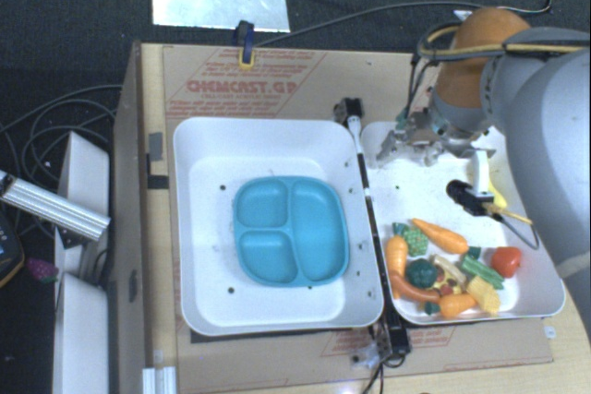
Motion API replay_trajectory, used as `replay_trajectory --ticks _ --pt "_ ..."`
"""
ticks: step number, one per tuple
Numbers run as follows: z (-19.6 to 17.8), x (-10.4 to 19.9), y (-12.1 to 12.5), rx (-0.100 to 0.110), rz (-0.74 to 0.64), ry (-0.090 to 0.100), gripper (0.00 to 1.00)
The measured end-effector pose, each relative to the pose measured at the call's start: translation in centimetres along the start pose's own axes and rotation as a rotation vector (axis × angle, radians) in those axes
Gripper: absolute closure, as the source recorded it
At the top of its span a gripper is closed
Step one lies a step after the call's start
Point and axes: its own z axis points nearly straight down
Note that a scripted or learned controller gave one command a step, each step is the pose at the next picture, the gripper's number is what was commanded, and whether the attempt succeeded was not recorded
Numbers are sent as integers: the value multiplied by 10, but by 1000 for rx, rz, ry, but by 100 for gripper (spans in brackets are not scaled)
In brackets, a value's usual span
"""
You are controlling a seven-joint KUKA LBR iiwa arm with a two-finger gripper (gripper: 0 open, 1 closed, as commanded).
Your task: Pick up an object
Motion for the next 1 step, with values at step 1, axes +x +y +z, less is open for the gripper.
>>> replay_trajectory --ticks 1 --pt "-53 -39 -131 1 3 -1 0"
